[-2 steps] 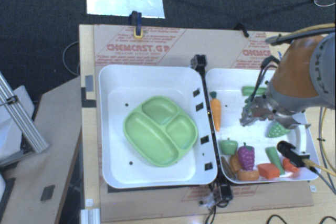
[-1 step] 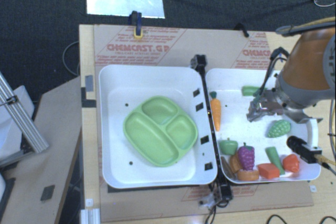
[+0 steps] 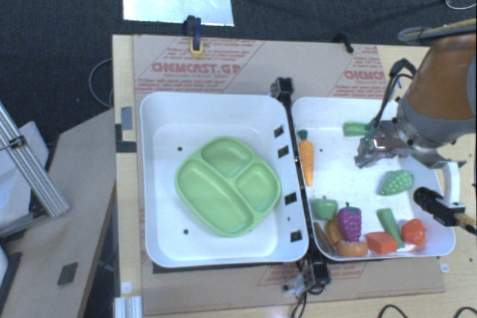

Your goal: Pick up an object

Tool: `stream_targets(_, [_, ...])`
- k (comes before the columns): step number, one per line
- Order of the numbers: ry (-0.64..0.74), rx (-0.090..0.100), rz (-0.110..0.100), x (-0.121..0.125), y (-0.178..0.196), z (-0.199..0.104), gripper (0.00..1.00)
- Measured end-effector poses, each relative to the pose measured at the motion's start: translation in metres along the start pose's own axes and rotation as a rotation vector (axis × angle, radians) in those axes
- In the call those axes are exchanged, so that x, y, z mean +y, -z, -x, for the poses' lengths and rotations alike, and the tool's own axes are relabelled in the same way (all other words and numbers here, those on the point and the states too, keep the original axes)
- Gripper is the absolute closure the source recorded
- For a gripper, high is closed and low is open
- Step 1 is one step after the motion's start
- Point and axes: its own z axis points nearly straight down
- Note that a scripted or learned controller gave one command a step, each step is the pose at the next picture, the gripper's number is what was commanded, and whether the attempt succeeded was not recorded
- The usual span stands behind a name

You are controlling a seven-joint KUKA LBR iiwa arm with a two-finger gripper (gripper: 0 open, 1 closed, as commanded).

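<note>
Gripper (image 3: 367, 154): I am hovering, finger state unreadable.
Nearest target: green bumpy fruit (image 3: 396, 182) lying just beside, toward the bin's (image 3: 328, 123) front-right.

Showing pale green: divided plate (image 3: 227, 185) in white left bin (image 3: 164, 130); glowing orange: carrot (image 3: 305, 158); gleaming purple: grapes (image 3: 349, 221), lower right.
</note>
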Motion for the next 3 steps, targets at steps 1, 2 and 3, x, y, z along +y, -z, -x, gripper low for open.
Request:
stream_targets(1, [0.003,0.0,0.002,0.043,-0.009,-0.029,1.0])
stream_targets(2, [0.004,0.0,0.004,0.092,0.01,-0.055,1.0])
stream_targets(3, [0.002,-0.001,-0.001,0.098,-0.007,-0.057,1.0])
